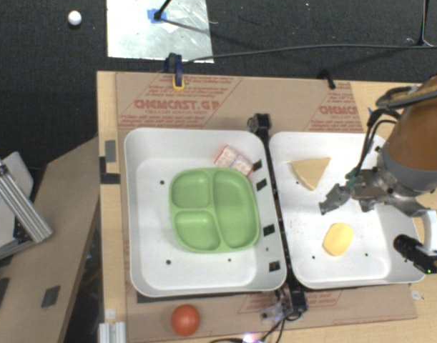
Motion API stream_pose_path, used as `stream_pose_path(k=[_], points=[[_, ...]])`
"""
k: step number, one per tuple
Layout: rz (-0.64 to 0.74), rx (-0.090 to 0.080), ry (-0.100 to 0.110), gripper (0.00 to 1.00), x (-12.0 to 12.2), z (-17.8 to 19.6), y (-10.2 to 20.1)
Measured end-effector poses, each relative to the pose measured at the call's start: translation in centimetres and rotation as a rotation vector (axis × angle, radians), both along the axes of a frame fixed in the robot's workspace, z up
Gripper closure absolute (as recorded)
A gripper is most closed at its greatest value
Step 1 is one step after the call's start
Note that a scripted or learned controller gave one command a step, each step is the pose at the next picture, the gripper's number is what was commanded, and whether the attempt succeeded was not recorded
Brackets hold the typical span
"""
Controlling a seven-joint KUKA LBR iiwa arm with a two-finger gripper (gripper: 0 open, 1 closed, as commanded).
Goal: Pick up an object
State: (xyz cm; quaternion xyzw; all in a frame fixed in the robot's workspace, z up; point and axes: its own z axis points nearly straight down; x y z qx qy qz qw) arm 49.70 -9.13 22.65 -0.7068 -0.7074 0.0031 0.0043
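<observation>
No object is held yet: the gripper [337,197] is seen low over the right bin [304,266], nothing is gripped by it, and how it is set cannot be told. A yellow lump [337,239] lies just beside it and a tan wedge [310,171] nearby, so the grasp and lift are judged still to be done.

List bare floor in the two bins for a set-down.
Left bin: the green divided plate fills the middle, a small packet behind it; only edge strips are free. Right bin: tan wedge, yellow lump, gripper between them; free floor near the front-left corner.
</observation>
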Motion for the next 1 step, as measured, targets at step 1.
stream_pose_path(k=[1], points=[[0.003, -0.002, -0.012, 0.00, 0.25, 0.55, 0.01]])
